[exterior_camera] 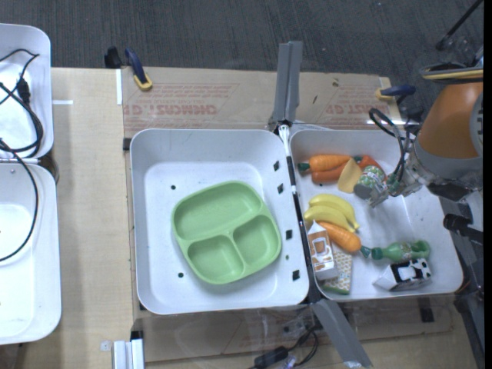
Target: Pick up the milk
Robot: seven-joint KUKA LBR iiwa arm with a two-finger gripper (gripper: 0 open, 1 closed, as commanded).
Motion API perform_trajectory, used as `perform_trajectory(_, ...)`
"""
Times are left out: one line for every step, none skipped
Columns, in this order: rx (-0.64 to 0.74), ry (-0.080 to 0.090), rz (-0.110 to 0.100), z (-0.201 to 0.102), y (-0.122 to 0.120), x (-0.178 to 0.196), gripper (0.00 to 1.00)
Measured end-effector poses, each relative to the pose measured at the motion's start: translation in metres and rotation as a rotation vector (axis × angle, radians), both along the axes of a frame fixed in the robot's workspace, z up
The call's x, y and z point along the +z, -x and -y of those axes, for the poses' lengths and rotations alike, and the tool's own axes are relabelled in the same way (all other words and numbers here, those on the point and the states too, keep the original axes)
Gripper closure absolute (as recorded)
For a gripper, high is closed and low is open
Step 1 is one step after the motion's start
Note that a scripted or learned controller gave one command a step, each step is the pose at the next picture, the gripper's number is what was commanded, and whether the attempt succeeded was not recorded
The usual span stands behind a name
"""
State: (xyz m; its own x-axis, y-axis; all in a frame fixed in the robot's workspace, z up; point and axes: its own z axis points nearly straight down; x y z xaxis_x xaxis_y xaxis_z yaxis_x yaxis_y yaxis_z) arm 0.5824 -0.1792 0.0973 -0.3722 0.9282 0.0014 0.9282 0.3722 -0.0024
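Note:
The milk (405, 274) is a small white carton with black cow patches. It lies on its side in the near right corner of the right bin (450, 241). My gripper (390, 187) reaches in from the right at the bin's middle, well behind the milk. Its tip is right beside a round green and red can-like item (373, 183). The arm's orange band (453, 121) hangs over the bin's right rim.
A green bottle (396, 250) lies just behind the milk. Carrots (327, 166), a yellow wedge (350, 177), bananas (334, 206), another carrot (344, 238) and a brown and white carton (321, 254) fill the bin's left half. The left bin (146, 206) holds a green divided tray (225, 231).

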Motion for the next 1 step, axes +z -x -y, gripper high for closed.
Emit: perform_trajectory(0.0,0.0,0.0,-0.0001,0.0,0.0,0.0)
